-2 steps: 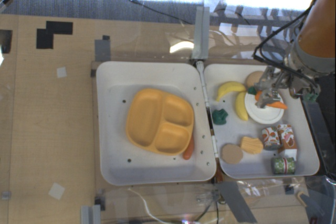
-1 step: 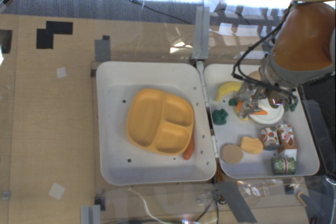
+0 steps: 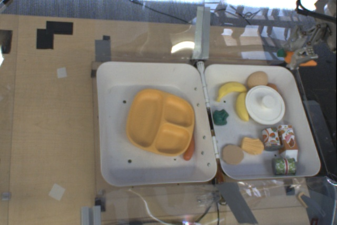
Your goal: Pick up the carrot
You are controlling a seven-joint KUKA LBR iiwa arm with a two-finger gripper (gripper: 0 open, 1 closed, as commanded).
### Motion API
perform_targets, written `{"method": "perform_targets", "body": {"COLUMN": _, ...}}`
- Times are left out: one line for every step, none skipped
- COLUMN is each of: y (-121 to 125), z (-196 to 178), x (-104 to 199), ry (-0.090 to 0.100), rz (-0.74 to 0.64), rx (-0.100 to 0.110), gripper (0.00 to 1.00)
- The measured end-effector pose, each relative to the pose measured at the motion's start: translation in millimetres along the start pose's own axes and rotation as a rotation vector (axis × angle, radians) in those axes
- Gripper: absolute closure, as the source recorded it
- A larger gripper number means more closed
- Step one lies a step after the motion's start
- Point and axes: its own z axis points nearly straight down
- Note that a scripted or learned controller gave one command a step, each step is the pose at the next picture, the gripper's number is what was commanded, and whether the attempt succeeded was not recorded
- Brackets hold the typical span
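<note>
Two bins, carrot (image 3: 189,150) untouched.
It was wedged under the tray (image 3: 160,121) edge, leaving little exposed; the gripper (image 3: 301,55) was parked top right, state untellable.

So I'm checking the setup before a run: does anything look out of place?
The carrot is partly tucked under the yellow tray's lower right edge in the left bin, with one end poking out. The tray itself sits askew.
</note>
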Motion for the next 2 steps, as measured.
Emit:
{"method": "perform_targets", "body": {"y": 16.1, "z": 142.7, "x": 17.6, "ry": 0.024, "rz": -0.100, "rx": -0.013, "gripper": 1.00}}
{"method": "perform_targets", "body": {"y": 54.5, "z": 196.8, "x": 81.5, "ry": 0.018, "rz": -0.089, "rx": -0.012, "gripper": 1.00}}
